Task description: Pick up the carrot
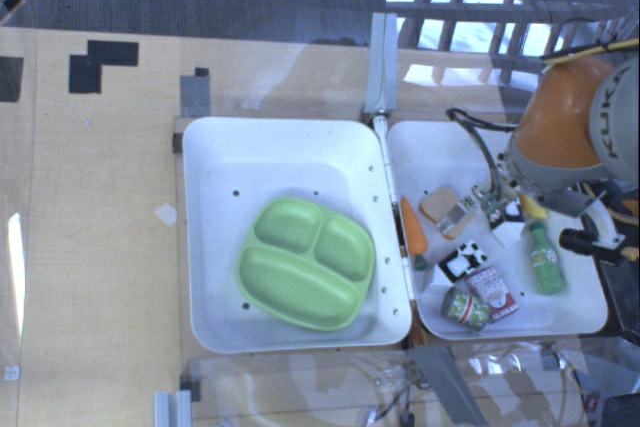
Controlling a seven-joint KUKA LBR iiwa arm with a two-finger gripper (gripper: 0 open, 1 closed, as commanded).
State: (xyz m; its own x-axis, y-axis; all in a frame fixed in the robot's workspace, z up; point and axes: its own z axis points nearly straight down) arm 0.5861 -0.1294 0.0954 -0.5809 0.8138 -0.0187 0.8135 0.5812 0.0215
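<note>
Camera view showed the carrot [412,227] in the right bin [590,315], lying along its left wall, just beside the divider that separates it from the left bin [210,215]. Its green end pointed toward the near side. The gripper [478,205] hung over the middle of the right bin, near a piece of bread [438,205], and apart from the carrot. Whether the pincer was apart or together, I could not tell, because the wrist hid it.

The step in hand was, I think, the approach. To do it well, the arm should move left until it stood over the middle of the carrot, and turn so that it closes across the thin body, not along it. The wall was very close, so one side had little room. A small black and white box [462,262] and a crumpled packet [478,298] lay near the green end.
</note>
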